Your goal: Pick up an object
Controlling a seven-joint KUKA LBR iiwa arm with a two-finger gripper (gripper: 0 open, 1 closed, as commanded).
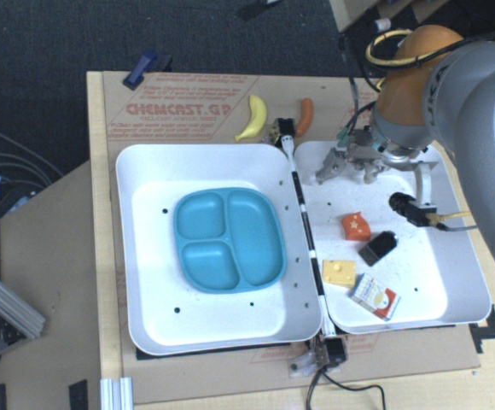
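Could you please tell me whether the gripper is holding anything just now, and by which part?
Nothing is held: the two-finger gripper hangs over the right white bin's far end, with nothing between its jaws.

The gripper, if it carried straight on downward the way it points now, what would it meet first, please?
Probably bare floor at the far end of the right bin. The gripper hangs there, with the orange block nearer the camera, though depth is unclear.

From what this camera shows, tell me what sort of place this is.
Most likely a robotics lab bench set up for grasping trials: a grey robot arm reaches over two white bins, toy food such as a banana lies about, and loose cables trail across the carpet.
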